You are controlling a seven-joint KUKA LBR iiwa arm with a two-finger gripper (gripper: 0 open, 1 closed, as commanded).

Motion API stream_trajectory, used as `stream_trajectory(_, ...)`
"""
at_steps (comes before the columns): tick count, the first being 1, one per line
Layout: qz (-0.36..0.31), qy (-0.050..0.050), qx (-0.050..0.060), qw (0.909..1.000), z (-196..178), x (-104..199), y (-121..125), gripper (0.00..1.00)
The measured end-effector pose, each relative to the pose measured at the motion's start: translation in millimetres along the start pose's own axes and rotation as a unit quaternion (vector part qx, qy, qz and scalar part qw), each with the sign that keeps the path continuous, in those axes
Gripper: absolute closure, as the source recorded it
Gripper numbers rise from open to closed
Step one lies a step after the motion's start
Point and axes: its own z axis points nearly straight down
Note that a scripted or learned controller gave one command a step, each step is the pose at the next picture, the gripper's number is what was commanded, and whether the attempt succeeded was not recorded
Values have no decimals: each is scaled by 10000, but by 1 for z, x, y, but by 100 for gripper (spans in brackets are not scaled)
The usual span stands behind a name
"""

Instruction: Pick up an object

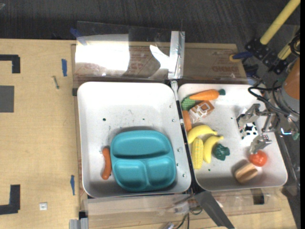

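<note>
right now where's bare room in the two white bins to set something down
Left white bin: its far half, beyond the teal divided plastic tray, is bare; an orange sausage-shaped toy sits left of the tray. Right white bin: a bare strip between the toy carrot and the gripper; its left side and near right corner are crowded.

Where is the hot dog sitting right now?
The hot dog lies in the left bin, near its front left corner, right beside the left edge of the teal divided plate.

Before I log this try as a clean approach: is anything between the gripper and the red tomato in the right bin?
Nothing visible. The gripper hangs right above the red tomato, with only bare floor of the right bin around them; the bread roll lies off to one side.
</note>
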Motion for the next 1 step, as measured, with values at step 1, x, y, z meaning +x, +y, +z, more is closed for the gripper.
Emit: stream_trajectory(1,-168,-55,18,9998,112,-49,-14,0)
